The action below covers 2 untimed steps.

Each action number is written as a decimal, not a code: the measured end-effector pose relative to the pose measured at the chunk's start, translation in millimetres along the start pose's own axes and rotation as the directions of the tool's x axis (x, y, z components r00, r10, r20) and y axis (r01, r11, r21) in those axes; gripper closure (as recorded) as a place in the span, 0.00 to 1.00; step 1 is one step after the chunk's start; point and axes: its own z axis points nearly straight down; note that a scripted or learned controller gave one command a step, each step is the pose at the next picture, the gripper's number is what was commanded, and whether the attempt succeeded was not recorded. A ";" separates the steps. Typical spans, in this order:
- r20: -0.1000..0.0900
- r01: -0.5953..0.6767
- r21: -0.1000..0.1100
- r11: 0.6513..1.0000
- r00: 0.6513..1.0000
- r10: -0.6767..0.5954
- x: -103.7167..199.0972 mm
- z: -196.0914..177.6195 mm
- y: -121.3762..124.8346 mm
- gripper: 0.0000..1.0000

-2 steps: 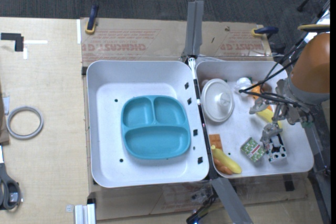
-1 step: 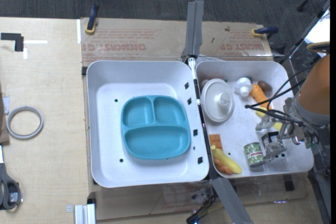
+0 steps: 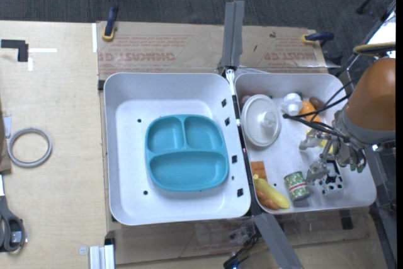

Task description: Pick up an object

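Currently the gripper (image 3: pixel 326 168) hangs low over the lower right of the frame, inside the right bin (image 3: pixel 362 201), with the arm (image 3: pixel 376 101) coming in from the right edge. Cables and dark fittings crowd the tool, so its opening cannot be judged, and nothing is seen held by it.

The nearest candidate is a small green can (image 3: pixel 296 186), lying just left of the tool near the bin's lower rim. A clean pick, in my judgement, calls for the tool to centre over the can before descending, since the can lies on its side and is likely to roll.

Obstructions: a yellow banana (image 3: pixel 270 193) lies just left of the can, and an orange-brown block (image 3: pixel 258 169) sits above the banana. A white lid (image 3: pixel 261 120) occupies the bin's upper left, with a small white piece (image 3: pixel 291 99) and an orange fruit (image 3: pixel 307 108) beside it. The bin's wall is close to the can.

Elsewhere: the left bin (image 3: pixel 119 135) holds a blue divided plate (image 3: pixel 187 152); a grey ring (image 3: pixel 28 147) lies on the bench at far left
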 end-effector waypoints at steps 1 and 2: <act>0.003 0.084 -0.001 0.996 0.996 -0.084 -103.2 -0.6 67.8 0.00; 0.000 -0.008 -0.002 1.000 1.000 0.008 -112.0 -8.3 -5.9 0.00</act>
